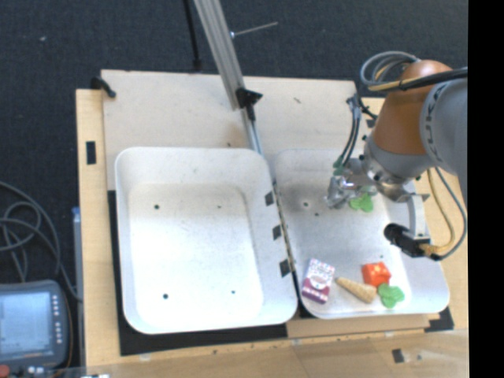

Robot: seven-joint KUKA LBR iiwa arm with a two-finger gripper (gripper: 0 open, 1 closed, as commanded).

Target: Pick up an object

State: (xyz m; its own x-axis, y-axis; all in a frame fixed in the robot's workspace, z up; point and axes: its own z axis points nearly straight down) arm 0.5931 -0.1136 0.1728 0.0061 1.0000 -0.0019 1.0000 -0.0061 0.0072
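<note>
While the gripper (340, 189) sits low in the right bin (303, 181), its grip state cannot be determined. A green object (362, 204) lies just beside it.

**Surroundings: dark floor, pale tabletop**

Dark speckled carpet (94, 22) all around. Light wood tabletop (173, 109) in the middle, paler board on top. Slanted aluminium rail (216, 38) runs from the top edge down to the tabletop. Loose cables (24, 219) and a grey screen unit (31, 325) on the floor at left. Even, flat light.
</note>
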